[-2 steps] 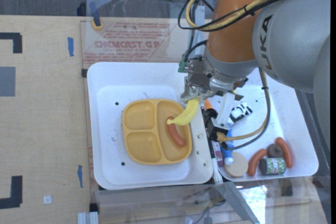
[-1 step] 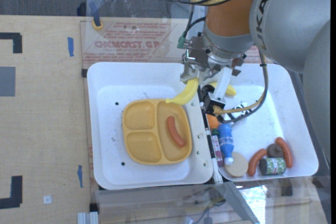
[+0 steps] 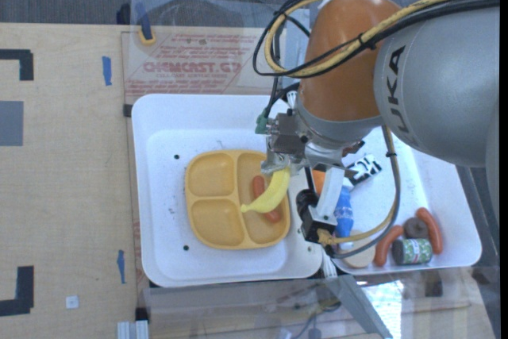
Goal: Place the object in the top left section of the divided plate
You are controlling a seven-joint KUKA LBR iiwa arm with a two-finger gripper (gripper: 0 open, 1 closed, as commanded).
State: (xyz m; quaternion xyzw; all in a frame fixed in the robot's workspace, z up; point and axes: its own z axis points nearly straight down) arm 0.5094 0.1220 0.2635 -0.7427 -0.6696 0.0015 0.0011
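The gripper (image 3: 278, 164) grasps a banana (image 3: 270, 193) above the plate's (image 3: 208, 233) right section, so carrying is underway; next it must shift toward the top left section.

A yellow-orange divided plate (image 3: 213, 206) holding a yellow banana (image 3: 270, 193) and a red-orange sausage (image 3: 259, 188) sits in a white bin (image 3: 159, 171), while the neighbouring bin holds two red-orange sausages (image 3: 431, 228), a green-labelled can (image 3: 413, 251) and a blue-and-white bottle (image 3: 343, 206).
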